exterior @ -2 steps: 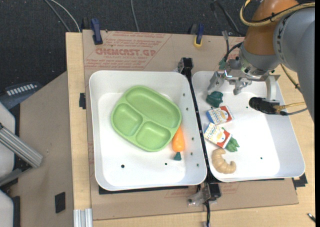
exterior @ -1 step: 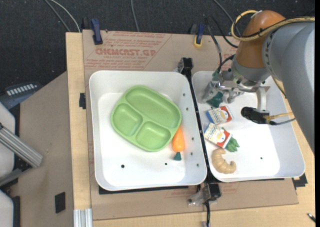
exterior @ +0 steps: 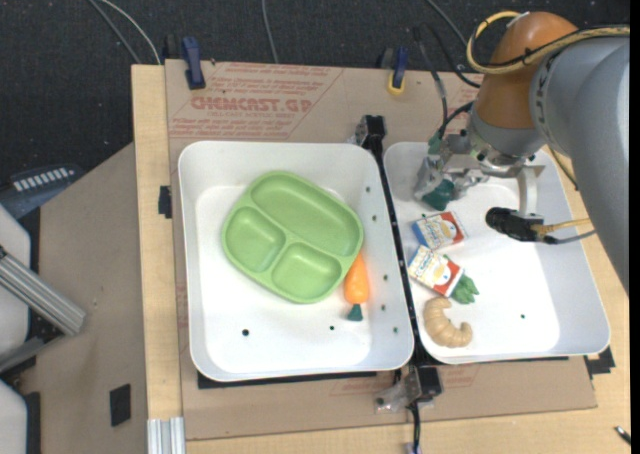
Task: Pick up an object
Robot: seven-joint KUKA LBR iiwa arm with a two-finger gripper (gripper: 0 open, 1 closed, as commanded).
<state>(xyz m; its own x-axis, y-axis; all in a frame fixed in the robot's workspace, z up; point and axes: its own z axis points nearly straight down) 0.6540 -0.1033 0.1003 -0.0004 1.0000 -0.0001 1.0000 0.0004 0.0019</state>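
The gripper (exterior: 437,188) hangs low over the far left corner of the right bin (exterior: 570,332). I cannot tell how wide it is spread or if it has anything.

Just in front of it lies a small box (exterior: 438,230), next to the bin's left wall. It looks light and stiff, like thin card, so a soft squeeze across its short sides should work. A second small box (exterior: 434,270) lies a bit nearer, beside a green toy (exterior: 465,289). A croissant (exterior: 446,324) sits by the near edge; it looks smooth and may slip.
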